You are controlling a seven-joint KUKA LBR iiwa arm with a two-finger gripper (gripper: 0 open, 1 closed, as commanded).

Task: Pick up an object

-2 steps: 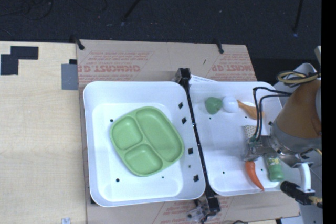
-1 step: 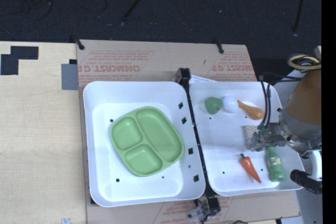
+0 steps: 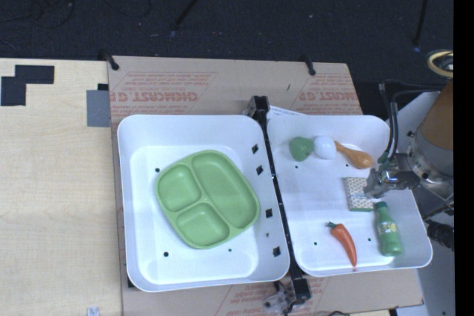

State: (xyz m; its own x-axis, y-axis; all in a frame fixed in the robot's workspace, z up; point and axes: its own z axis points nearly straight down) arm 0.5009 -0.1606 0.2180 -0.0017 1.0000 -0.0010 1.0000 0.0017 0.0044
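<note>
Over at the right edge of the right-hand bin (image 3: 333, 263), the gripper (image 3: 379, 181) hangs low above a small patterned square pad (image 3: 358, 193), and from where I stand I cannot tell how its grip is set or whether it has hold of anything. It seems placed there because that edge is where the pickable things cluster: the pad lies directly under it, a green bottle (image 3: 386, 229) sits just beside, toward the near right corner, and an orange carrot (image 3: 344, 242) lies near the front edge. Toward the far edge rest a green lump (image 3: 300, 149), a white ball (image 3: 324, 146) touching it, and an orange-tan piece (image 3: 354, 155). Across the divider, the left bin (image 3: 141, 152) carries a green divided plate (image 3: 206, 198), well apart from the arm
</note>
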